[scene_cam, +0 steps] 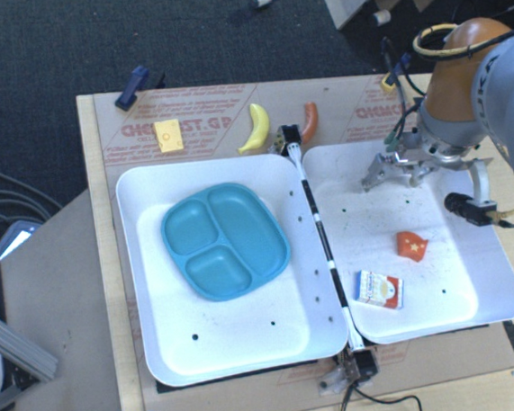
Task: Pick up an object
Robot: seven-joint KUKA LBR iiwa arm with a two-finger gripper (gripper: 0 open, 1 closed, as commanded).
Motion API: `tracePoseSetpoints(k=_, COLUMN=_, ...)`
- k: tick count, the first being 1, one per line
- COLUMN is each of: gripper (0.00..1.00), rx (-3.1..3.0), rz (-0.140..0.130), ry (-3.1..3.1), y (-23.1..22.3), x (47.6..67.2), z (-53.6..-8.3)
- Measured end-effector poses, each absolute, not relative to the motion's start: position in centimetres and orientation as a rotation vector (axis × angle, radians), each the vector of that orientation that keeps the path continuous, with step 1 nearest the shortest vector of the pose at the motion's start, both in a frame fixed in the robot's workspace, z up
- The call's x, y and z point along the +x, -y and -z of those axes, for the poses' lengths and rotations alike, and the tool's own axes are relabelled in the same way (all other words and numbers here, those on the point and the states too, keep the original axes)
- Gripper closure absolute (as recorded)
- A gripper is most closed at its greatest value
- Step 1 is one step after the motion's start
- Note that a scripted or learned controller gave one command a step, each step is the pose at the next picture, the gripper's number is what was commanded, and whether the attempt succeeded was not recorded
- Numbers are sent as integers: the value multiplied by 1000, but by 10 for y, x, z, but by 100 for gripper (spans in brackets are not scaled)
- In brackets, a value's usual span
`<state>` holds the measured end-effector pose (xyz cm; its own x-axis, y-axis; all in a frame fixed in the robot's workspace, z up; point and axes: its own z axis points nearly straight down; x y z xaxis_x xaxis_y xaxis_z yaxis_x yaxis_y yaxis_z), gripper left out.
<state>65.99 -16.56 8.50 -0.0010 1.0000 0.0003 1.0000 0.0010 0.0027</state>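
**Jaws poised in the right bin, nothing taken yet**

Camera view: The right bin (483, 300) serves as landmark. At its far edge the arm (462, 81) reaches in from the right, and the jaws (396, 170) hang low over the bin's far left part, spread fairly wide with nothing between them. They look staged for a descent rather than a lift, since the bin floor directly under them is bare.

Toward the middle of the right bin lies a small red object (412, 246), and nearer its front edge a small printed packet (377, 289). Both sit flat and apart from each other, which should leave room for a finger on either side; either could serve as the thing to pick. The red object is the closer to the jaws, so I judge it the likelier target.

Left of the right bin, the left bin (147, 283) holds a blue divided plate (225, 239). Beyond the right bin's far left corner, a toy banana (255, 128) and an orange sausage-like toy (309, 121) rest on the bench (106, 142), out of play.
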Motion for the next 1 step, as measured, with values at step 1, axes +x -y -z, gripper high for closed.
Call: tracePoseSetpoints(k=1, gripper=0, rx=2220, rz=-3, ry=-2221, y=138, x=667, z=-85)
